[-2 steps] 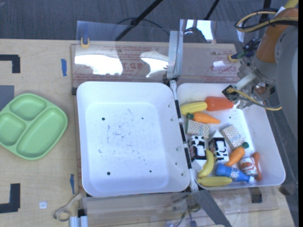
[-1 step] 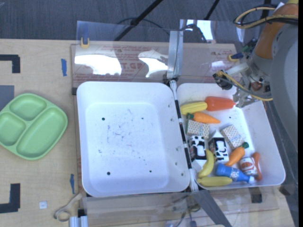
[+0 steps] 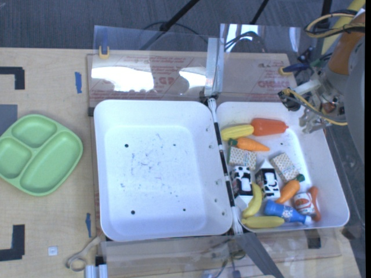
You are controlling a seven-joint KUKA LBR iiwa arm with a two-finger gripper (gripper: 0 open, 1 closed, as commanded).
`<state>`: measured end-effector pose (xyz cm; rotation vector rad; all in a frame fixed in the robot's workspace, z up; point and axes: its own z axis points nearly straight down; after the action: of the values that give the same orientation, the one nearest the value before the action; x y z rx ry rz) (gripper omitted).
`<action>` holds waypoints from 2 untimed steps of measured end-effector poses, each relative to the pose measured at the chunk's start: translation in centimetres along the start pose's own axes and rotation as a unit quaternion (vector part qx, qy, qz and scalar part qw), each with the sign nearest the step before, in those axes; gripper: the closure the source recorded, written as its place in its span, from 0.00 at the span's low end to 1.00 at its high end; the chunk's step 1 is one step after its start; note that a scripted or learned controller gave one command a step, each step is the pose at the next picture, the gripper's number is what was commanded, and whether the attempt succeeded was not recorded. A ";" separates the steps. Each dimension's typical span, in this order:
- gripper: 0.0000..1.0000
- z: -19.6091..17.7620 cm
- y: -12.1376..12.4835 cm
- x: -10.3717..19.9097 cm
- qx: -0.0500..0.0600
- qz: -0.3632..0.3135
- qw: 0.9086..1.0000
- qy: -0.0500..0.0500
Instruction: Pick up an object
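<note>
Long orange plastic carrot (image 3: pixel 268 125), far end of right white bin (image 3: pixel 331 172), looks light, stiff, smooth; I'd grip across its middle. Yellow toy banana (image 3: pixel 236 132) just left of it, toys crowd nearer side. Gripper (image 3: pixel 310 117) hovers right of carrot, over bin's far-right rim; grip state I cannot tell.

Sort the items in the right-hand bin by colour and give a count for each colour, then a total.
Orange: 4, the large carrot, two small carrots, a thin piece
Yellow: 3, one, one, one
Black-and-white: 2
Tan patterned: 2
Blue: 1
Red-and-white: 1
Total: 13
</note>
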<state>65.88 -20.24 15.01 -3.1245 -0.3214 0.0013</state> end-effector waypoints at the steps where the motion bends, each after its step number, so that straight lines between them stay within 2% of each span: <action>1: 1.00 -0.4 -4.5 0.3 0.001 0.000 1.000 -0.001; 2: 1.00 6.4 -0.3 0.3 0.000 0.001 1.000 0.001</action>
<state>66.08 -19.88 8.63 -3.1250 -0.3172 -0.0013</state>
